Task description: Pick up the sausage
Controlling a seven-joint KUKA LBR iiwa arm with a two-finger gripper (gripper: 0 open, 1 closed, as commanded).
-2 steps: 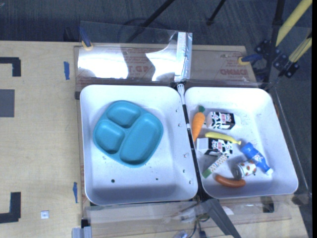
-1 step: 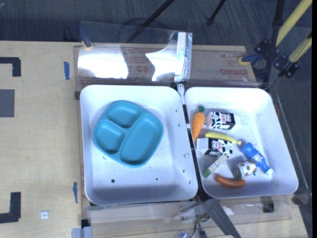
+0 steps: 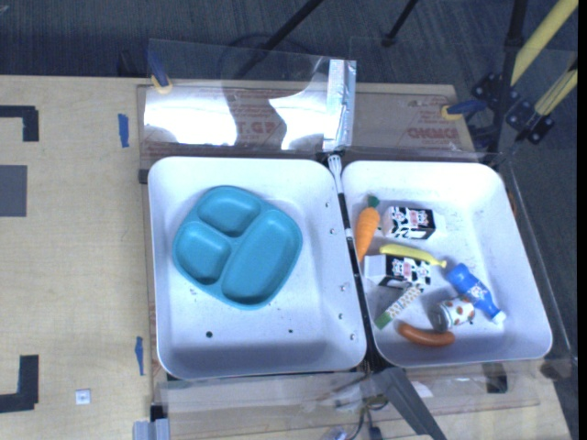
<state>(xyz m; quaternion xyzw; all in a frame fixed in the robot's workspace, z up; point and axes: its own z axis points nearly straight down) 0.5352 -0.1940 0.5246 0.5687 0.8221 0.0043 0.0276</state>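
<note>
The sausage [image 3: 425,335] is a short orange-red link lying flat near the front edge of the right bin [image 3: 477,186]. It rests just below a small tin can [image 3: 457,313] and to the right of a thin striped stick [image 3: 402,302].
The right bin also holds a carrot [image 3: 366,231], two black-and-white cartons [image 3: 411,221] [image 3: 402,269], a yellow banana [image 3: 412,256] and a blue bottle [image 3: 475,291]. A blue three-part plate [image 3: 238,245] lies in the left bin [image 3: 183,337]. Clear panels stand behind the bins.
</note>
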